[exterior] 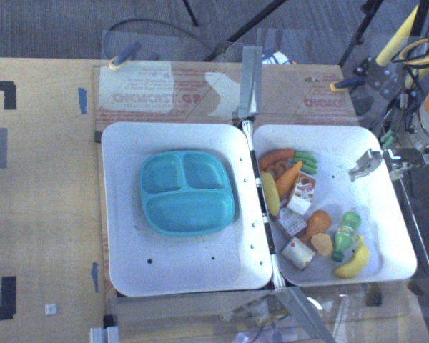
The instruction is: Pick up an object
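Toy food (pixel 307 209) lies heaped in the right bin (pixel 386 259): carrot, banana, green bottle, small cartons, partly overlapping and hard to separate. The gripper (pixel 365 164) hangs above that bin's right side, small and blurred; whether it is open I cannot tell. A smooth blue divided plate (pixel 187 191) sits in the left bin (pixel 121 263).
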You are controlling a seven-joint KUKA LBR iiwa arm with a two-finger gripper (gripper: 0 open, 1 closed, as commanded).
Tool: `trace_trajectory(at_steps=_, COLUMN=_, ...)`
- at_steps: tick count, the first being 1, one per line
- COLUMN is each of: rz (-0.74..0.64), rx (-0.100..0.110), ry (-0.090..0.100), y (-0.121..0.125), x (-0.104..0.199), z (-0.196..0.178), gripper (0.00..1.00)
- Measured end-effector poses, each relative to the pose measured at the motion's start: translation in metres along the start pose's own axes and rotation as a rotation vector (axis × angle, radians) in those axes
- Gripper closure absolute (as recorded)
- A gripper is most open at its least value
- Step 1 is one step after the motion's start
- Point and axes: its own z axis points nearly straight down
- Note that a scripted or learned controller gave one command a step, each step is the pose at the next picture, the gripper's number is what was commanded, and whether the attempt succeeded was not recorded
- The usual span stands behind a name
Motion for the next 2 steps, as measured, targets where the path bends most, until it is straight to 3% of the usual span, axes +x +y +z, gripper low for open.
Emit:
trace_trajectory(at_steps=1, rz=0.165, rx=0.007, ry=0.02, y=-0.018, x=-0.016, z=0.121, gripper=0.0)
trace_trajectory(at_steps=2, rz=0.123, rx=-0.009, ry=0.002, y=-0.032, x=-0.003, z=0.129, gripper=0.0)
